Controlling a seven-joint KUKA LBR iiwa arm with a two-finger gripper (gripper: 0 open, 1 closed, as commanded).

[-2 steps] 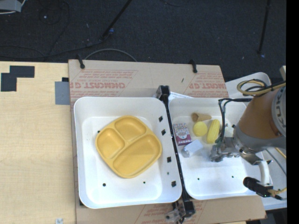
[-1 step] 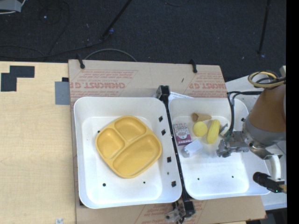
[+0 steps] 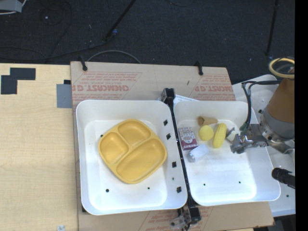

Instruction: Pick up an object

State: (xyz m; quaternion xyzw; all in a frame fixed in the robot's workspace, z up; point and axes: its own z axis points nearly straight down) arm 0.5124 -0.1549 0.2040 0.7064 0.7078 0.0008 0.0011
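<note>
while the left bin (image 3: 91,129) holds a yellow tray (image 3: 132,150), the end effector (image 3: 237,146) grip state is unclear.

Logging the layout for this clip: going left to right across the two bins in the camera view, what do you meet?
Yellow divided plate → small red packet → yellow ball → corn cob → gripper.

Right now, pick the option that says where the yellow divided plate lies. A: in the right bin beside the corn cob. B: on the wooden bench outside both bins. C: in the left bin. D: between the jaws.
C: the yellow divided plate lies flat in the left bin, while the corn cob sits in the right bin.
</note>
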